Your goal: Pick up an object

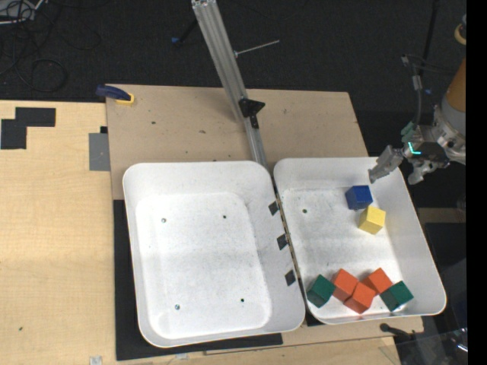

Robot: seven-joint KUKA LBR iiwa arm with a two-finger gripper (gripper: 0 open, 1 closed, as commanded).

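The gripper (401, 165) is seen at the upper right corner of the right bin (319, 181), its two fingers spread apart and nothing held between them. The blue cube (358, 197) lies nearest, just down and to the left of the fingertips, with the yellow cube (372, 220) close below it but apart. A short descent toward the left would be called for. Further off, along the bin's lower rim, two green cubes (321, 289) and orange cubes (354, 289) are clustered. The left bin (152, 181) lies beyond.
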